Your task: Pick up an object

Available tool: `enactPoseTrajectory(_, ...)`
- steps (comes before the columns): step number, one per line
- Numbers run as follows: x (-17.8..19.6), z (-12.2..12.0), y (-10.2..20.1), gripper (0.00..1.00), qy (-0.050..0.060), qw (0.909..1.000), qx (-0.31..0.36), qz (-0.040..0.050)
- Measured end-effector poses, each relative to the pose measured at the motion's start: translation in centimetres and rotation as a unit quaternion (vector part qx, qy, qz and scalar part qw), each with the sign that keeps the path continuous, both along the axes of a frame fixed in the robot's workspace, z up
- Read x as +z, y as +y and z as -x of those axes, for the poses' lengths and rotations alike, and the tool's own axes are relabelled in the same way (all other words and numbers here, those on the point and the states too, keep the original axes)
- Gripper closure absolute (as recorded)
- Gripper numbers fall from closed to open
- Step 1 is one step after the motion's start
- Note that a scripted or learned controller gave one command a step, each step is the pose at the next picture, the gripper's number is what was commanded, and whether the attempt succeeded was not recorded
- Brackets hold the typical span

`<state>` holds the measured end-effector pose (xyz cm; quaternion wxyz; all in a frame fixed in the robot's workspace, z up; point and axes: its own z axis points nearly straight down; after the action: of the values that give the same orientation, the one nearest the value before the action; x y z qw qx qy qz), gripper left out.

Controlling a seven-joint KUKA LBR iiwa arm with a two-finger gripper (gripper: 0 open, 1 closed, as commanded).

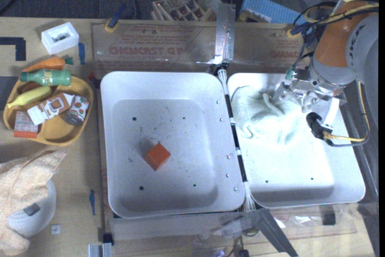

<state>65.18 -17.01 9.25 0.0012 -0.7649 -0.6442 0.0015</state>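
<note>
A: Reaching into the right bin [346, 189], is that what the arm [343, 45] is doing?

B: Yes. It is coming in from the right and bending down over the far part of that bin, with the orange band sitting just above the wrist. The gripper [278, 98] is pointing down and left, into a crumpled white cloth [271, 120] lying in the upper half of the bin.

A: Is it holding the cloth?

B: I am not seeing that. The gripper is touching or nearly touching the cloth's upper edge, but white on white is hiding the tips, so whether it is spread wide or pinched narrow I cannot tell.

A: So which step is this?

B: I am reading it as the approach or the start of a grasp on the cloth. Nothing is looking lifted.

A: And next?

B: It is probably needing to press into a raised fold, close on it and lift straight up. Soft cloth may be slipping out of a shallow pinch.

A: Any other candidate?

B: An orange block [157, 156] is lying in the left bin [120, 87], well apart from the gripper.
</note>
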Motion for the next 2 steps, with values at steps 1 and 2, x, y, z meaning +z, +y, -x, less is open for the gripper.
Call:
enactPoseTrajectory(1,7.8,0.7,-0.6,0.00,-0.001,0.9986,0.053,0.0007)
enactPoseTrajectory(2,11.3,2.2,-5.3,0.00,-0.002,0.9975,0.070,0.0008)
